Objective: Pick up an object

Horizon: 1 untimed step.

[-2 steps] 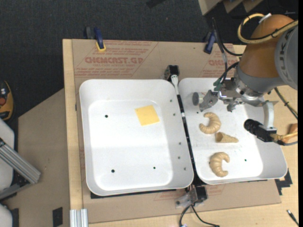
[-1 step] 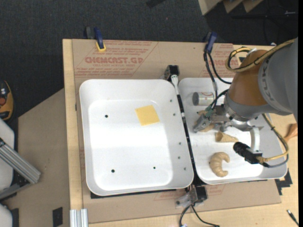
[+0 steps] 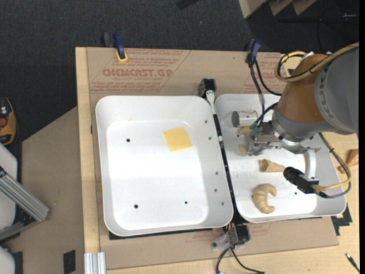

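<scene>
**Pincer low in the right-hand bin, nothing lifted yet**

The likeliest target is a small tan piece (image 3: 244,149) lying on the floor of the right bin (image 3: 328,207), at the bin's left side just below the pincer (image 3: 252,138). The pincer sits low over it, but whether it touches or grips the piece cannot be told, and the state of the pincer itself is not readable from this angle. Around it lie other candidates: a small white container (image 3: 244,117) toward the upper part of the bin, a tan cone-shaped piece (image 3: 270,165) to the lower right, and a croissant-shaped item (image 3: 263,197) near the bottom edge. In the left bin (image 3: 114,210), a yellow square (image 3: 177,138) rests alone near the centre. The pick appears to be at the reaching stage; securing and lifting remain.
</scene>
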Tool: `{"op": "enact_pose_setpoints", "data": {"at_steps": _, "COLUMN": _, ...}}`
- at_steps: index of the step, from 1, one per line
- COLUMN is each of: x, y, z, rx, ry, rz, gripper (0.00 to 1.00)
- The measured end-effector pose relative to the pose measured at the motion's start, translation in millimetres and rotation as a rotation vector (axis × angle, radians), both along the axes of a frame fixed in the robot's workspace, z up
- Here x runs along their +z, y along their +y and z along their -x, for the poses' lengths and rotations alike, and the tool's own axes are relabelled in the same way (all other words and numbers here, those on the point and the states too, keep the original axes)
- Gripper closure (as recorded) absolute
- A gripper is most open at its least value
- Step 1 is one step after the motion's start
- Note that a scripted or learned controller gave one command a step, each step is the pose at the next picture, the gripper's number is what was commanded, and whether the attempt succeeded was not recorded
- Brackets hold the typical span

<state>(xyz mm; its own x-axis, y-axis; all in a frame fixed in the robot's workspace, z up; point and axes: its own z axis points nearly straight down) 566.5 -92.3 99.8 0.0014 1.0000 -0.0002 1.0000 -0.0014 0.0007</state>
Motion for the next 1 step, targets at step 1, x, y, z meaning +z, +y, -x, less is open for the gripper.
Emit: {"op": "enact_pose_setpoints", "data": {"at_steps": 1, "x": 94.5, "y": 60.9, "z": -73.4, "rx": 0.01, "ry": -0.016, "rz": -0.001, "gripper": 1.0}}
